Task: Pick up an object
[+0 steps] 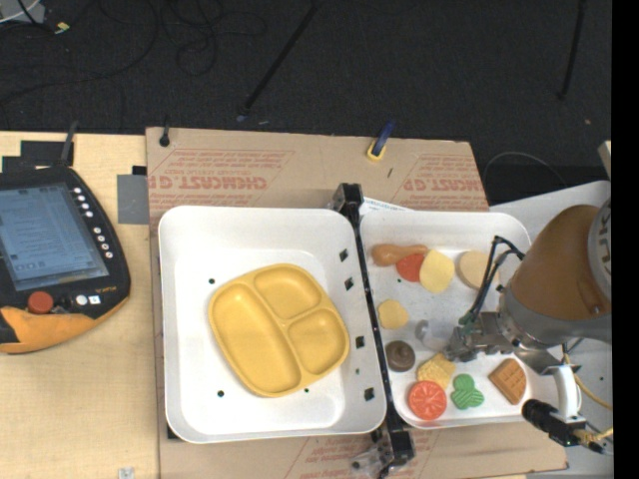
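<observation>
Plastic toy waffle (435, 370): light, rigid, slick. I'd pinch flat edges. Gripper (467, 343) above it; grip state can't tell.

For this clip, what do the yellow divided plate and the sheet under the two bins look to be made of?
The yellow divided plate looks like moulded plastic: one uniform colour, smooth rounded compartment ridges, a soft satin sheen. The sheet under the bins looks like brown cardboard: matte, with red printed lettering and a visible fold line. Both are judged from appearance only.
</observation>
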You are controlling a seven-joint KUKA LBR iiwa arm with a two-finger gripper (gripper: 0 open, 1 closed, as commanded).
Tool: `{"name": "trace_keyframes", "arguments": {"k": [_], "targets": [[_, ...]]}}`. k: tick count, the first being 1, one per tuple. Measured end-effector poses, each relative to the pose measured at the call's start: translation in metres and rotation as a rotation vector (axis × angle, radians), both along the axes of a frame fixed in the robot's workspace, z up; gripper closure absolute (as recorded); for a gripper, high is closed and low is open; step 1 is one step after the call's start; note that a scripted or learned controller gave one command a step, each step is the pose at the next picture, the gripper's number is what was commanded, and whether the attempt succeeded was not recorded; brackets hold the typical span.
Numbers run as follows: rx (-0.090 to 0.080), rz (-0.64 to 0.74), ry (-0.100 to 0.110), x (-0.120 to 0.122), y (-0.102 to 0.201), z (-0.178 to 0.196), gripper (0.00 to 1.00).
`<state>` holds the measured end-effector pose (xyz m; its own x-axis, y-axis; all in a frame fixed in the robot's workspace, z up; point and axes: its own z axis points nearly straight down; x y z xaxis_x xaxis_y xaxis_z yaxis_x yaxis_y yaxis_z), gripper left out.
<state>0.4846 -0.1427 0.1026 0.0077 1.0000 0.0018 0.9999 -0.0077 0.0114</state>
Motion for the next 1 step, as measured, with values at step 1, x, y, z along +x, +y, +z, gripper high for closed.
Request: {"name": "trace_keyframes", "arguments": {"k": [1], "targets": [[-0.002, 0.009, 0.009, 0.0089, 0.0056, 0.0546, 1.0]]}}
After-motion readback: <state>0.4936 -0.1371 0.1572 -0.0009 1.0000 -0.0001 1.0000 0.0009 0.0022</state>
